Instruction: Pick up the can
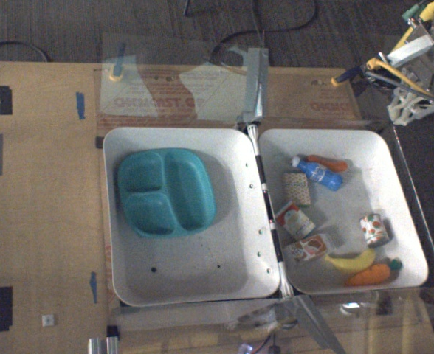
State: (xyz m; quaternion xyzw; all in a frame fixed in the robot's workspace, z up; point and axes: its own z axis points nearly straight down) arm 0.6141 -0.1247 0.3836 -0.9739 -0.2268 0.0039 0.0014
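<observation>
The can [374,229] is small, with a red and white label, and stands near the right wall of the right bin [401,169]. My gripper [412,108] hangs outside the bins, beyond the right bin's far right corner, well away from the can. Yellow and blue cables run along the wrist above it. Nothing is seen held in it.
Also in the right bin are a blue bottle [318,172], a patterned pack [297,189], two small cartons [297,221] [311,248], a banana [352,259] and a carrot [372,273] just in front of the can. In the left bin [121,271] lies a teal divided plate [165,191].
</observation>
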